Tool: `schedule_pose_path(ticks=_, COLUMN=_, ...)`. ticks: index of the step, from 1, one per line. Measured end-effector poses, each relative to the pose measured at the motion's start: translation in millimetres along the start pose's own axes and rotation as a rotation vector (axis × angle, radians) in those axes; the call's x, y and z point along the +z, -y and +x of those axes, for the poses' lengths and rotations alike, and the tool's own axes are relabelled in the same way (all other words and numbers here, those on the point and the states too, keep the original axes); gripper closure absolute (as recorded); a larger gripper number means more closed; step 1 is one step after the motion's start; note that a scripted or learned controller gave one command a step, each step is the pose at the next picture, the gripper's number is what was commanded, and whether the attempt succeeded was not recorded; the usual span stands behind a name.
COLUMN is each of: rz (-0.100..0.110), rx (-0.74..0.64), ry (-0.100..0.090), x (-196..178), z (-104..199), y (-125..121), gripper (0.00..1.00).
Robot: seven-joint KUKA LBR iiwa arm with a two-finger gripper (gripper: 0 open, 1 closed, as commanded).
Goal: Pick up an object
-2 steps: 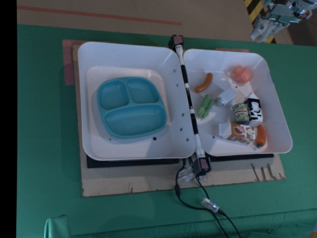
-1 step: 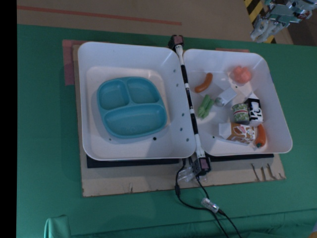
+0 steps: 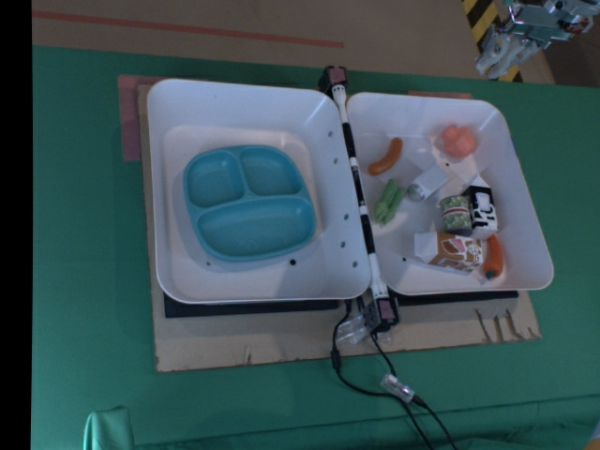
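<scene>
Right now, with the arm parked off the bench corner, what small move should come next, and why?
Probably bring the end effector left and down over the right bin, toward the sausage. It hangs beyond the bin's far right corner, and the sausage lies apart from the crowded items.

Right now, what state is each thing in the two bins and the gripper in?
Gripper: above the bench's far right corner, outside both bins, holding nothing visible.
Blue divided plate: flat in the left bin, compartments bare.
Sausage: lying loose in the right bin.
Green pods: lying beside the divider.
Can: on its side.
Carton: tipped over.
Carrot: lying at the near right edge.
</scene>
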State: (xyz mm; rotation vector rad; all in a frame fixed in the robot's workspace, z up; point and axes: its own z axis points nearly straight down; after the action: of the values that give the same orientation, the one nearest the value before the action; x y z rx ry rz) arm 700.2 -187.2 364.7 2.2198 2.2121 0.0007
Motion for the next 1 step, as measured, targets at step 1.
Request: schedule_pose_path(ticks=1, rz=0.0, rx=0.0, ry=0.0, x=0.1, z=-0.1, y=0.0, gripper=1.0)
